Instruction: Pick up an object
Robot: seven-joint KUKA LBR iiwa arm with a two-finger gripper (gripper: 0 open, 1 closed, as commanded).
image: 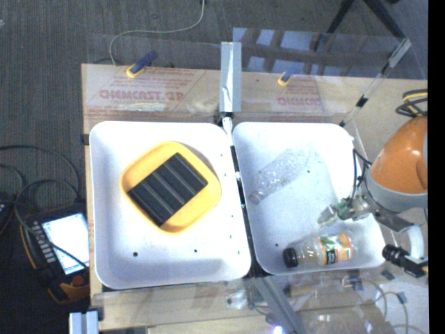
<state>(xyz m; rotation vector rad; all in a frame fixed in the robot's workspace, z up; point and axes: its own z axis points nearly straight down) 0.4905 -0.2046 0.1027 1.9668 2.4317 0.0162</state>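
In the left bin (pixel 111 249) lies a yellow rounded block with a black ridged top (pixel 170 186). The right bin (pixel 264 252) holds a clear crumpled plastic piece (pixel 281 172) near its middle. A small bottle with a black cap and an orange-green label (pixel 323 250) lies on its side along that bin's front edge. My gripper (pixel 338 211) hangs low over the right side of the right bin, just above and behind the bottle and right of the clear plastic. I see nothing held in it.
The arm's orange band (pixel 403 162) and grey wrist loom over the right bin's right rim. A metal divider post (pixel 229 82) stands behind the seam between the bins. Cables and a tablet (pixel 62 239) lie on the floor at left.
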